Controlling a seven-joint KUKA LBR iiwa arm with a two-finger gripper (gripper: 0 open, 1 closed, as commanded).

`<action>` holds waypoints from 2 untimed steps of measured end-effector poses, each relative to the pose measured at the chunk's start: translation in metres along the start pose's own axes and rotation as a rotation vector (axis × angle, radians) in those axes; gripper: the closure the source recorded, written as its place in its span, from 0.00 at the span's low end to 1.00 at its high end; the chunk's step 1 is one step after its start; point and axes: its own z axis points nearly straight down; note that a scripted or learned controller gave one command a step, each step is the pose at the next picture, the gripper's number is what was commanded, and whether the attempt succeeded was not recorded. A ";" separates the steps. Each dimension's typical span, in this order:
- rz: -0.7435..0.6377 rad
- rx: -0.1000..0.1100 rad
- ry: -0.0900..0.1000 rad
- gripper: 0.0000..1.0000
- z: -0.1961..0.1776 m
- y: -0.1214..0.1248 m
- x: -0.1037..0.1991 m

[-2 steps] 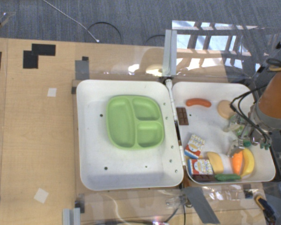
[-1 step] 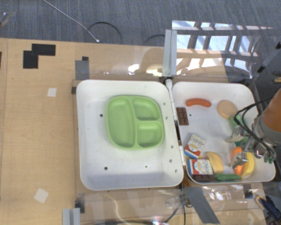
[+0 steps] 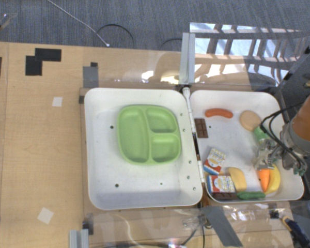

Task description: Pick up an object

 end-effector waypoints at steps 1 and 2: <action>-0.540 -0.010 0.021 1.00 -0.079 0.003 0.002; -0.510 -0.014 0.018 1.00 -0.124 0.101 0.008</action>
